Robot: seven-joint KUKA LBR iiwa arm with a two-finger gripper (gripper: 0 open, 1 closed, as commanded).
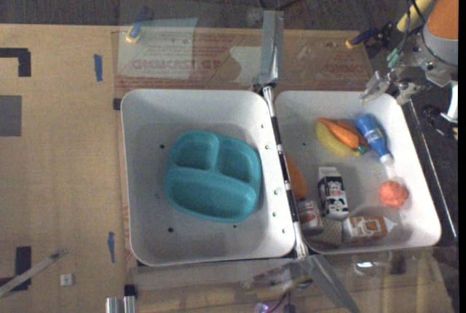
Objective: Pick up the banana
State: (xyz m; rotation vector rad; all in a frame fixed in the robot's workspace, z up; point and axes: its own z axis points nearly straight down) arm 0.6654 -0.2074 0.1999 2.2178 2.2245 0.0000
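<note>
The yellow banana [331, 141] lies in the upper middle of the right bin [426, 191], partly under an orange carrot [344, 132]. My gripper [386, 84] hangs at the bin's upper right corner, above and to the right of the banana and apart from it. Nothing shows between its fingers. The arm's orange band [445, 17] sits at the right edge of the view.
A blue bottle [372, 135] lies beside the carrot. A milk carton [333, 192], a small can [309, 215], a brown carton [366, 226], an orange-red ball [393, 193] and an orange item [295, 177] share the right bin. A teal divided plate [212, 175] fills the left bin [142, 159].
</note>
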